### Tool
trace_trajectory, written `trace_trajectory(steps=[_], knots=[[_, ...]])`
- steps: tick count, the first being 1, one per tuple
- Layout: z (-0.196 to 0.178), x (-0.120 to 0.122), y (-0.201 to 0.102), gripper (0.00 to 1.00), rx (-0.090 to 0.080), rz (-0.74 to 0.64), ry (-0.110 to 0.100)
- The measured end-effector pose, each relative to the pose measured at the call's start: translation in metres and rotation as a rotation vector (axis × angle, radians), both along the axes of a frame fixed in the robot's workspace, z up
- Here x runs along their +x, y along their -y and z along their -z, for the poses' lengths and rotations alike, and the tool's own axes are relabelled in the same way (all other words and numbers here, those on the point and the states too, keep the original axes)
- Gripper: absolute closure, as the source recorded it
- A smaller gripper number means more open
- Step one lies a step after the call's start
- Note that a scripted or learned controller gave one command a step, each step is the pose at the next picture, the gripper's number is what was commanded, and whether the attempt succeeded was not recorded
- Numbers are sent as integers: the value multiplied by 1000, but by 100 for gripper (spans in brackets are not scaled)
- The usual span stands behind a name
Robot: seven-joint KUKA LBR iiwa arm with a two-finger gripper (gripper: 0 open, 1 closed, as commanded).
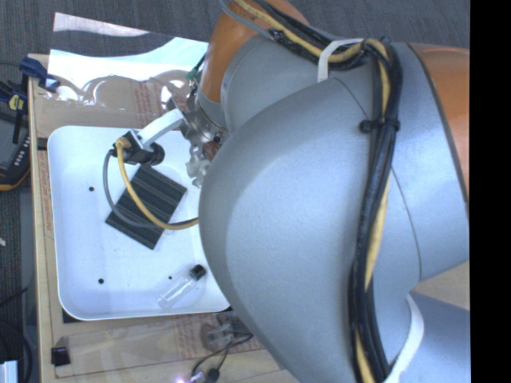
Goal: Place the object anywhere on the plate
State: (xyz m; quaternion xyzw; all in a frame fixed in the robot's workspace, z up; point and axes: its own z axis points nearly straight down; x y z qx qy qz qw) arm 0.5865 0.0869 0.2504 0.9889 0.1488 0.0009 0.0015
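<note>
In the left white bin (62, 214) lies a dark ribbed flat rectangle (148, 202), set at a slant near the bin's middle. A small clear vial with a black cap (180, 287) rests on its side near the bin's front edge. My gripper (196, 164) hangs over the bin's right part, just right of the dark rectangle and well above the vial in the view. A white bracket with a black cylinder (144, 150) juts left from my wrist. From it a yellow cable (126, 191) loops across the rectangle. My own bulky arm (335, 214) hides the right bin.
A shiny plastic sheet (120, 62) lies behind the bin. Dark tools (12, 154) sit off the bench's left edge. Loose wires (214, 343) lie on the wooden bench in front of the bin. The bin's left half is bare white floor.
</note>
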Motion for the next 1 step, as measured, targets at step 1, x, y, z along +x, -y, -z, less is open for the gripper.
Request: trace_trajectory(steps=[1], knots=[[94, -13, -52, 100, 1, 93, -8]])
